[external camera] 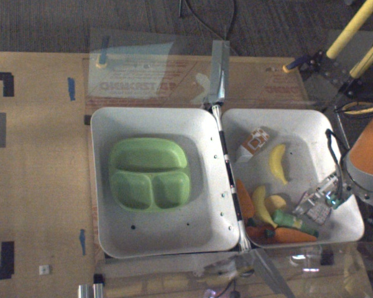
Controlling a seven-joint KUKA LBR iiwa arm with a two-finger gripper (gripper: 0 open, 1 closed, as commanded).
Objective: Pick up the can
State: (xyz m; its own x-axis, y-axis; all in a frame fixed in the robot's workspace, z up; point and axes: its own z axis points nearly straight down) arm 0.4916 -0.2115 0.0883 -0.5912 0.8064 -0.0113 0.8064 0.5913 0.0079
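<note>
Camera view is taken up by two white bins, left bin and right bin. A green tray is seen in the left bin. The arm is reached into the right bin, with the gripper lowered near its lower right corner, beside bananas and a carrot. Whether it is released or clenched cannot be told. The can is judged to be the white and orange item at the bin's upper left, well apart from the gripper. No lift is shown yet; reaching, grasping and raising are judged to be left.
</note>
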